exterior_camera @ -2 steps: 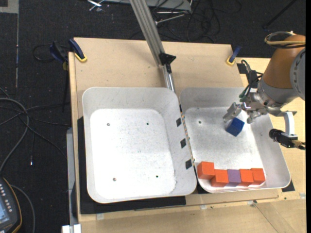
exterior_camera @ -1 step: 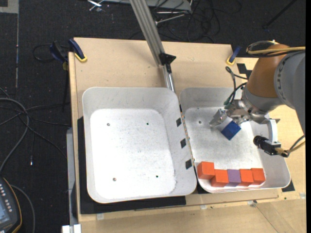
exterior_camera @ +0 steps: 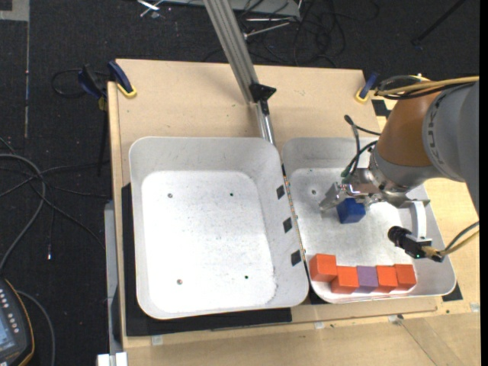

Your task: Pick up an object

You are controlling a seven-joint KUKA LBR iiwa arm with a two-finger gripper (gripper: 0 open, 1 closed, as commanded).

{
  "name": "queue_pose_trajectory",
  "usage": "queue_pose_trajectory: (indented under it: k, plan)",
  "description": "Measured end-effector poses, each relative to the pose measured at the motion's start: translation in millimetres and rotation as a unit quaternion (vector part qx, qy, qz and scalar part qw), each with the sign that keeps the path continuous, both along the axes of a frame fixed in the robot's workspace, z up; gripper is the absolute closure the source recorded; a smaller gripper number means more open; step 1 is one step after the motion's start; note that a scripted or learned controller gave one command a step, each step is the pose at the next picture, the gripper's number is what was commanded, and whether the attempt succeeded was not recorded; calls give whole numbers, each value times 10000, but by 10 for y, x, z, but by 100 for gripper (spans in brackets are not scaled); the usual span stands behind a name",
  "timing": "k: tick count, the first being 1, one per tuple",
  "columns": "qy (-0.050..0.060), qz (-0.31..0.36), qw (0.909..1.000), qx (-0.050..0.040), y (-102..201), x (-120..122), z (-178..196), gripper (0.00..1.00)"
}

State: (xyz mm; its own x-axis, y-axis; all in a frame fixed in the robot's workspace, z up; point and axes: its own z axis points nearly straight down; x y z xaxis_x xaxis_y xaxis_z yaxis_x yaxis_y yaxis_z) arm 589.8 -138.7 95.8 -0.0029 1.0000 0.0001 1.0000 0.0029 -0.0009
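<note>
My gripper (exterior_camera: 345, 201) hangs over the middle of the right bin (exterior_camera: 305, 162), below the arm's orange band. A small blue block (exterior_camera: 351, 212) sits directly at the gripper's tip, partly hidden under it. I cannot tell whether the block is gripped or just lying on the bin floor beneath. Along the bin's front wall lies a row of several blocks: a red-orange block (exterior_camera: 324, 265) at the left, orange blocks (exterior_camera: 348, 279) and a purple block (exterior_camera: 367, 277) among them.
The left bin (exterior_camera: 141, 166) adjoins the right one along a shared rim with black clips (exterior_camera: 288, 224). A slanted metal pole (exterior_camera: 236, 48) comes down to the bins' back edge. Cables and a black fitting (exterior_camera: 404, 239) hang off the arm at the right.
</note>
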Motion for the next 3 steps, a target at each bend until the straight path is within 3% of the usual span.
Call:
queue_pose_trajectory:
  k: [1, 2, 3]
  plan:
    - [-13, -19, 10000, -3, -14, 8, 96, 100]
    - [-69, 32, 10000, -1, 640, 715, 1051, 100]
    - [-25, 35, 10000, 18, 1542, 773, 1291, 100]
